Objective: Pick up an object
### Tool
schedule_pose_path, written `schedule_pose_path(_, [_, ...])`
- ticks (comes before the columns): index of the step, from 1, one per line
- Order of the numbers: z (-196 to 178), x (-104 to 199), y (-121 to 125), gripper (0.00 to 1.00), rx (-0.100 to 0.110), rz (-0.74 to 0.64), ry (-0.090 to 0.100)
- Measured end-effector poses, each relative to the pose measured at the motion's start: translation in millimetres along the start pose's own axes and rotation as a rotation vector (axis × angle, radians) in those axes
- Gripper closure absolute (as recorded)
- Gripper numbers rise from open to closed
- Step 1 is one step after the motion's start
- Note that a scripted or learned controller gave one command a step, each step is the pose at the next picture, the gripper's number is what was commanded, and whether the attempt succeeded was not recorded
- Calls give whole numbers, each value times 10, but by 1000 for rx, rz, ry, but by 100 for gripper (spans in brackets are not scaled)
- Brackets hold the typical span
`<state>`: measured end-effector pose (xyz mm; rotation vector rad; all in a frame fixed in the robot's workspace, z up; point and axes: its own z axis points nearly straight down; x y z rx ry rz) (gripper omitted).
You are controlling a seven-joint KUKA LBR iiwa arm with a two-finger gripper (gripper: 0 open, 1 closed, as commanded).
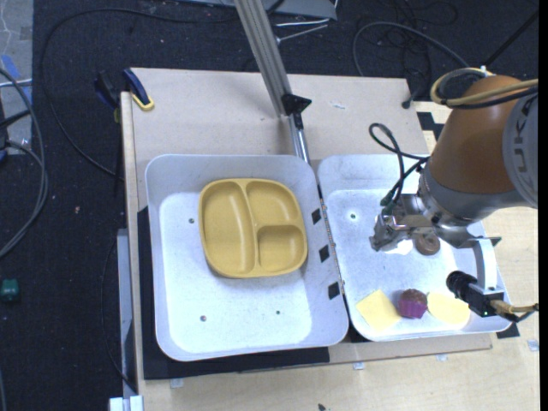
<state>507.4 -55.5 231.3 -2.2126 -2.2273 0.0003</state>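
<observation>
From the camera view we see a tan table (214, 114) over a dark floor strewn with cables, carrying 2 shallow white bins side by side. The left bin (171, 315) holds a yellow divided plate (253, 228) with 3 compartments, lying flat. In the right bin (360, 178), near its front edge, we see a purple object (413, 303) between 2 pale yellow pieces (378, 309), just beside each. The gripper (402, 236) hangs over the right bin's middle, apart from these things; we cannot tell whether its parts are spread or closed, and we see nothing held.
</observation>
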Motion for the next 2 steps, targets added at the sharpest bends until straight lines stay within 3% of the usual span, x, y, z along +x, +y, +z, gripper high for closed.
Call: schedule_pose_path(2, [-48, 1164, -20, 100, -2, 1, -1])
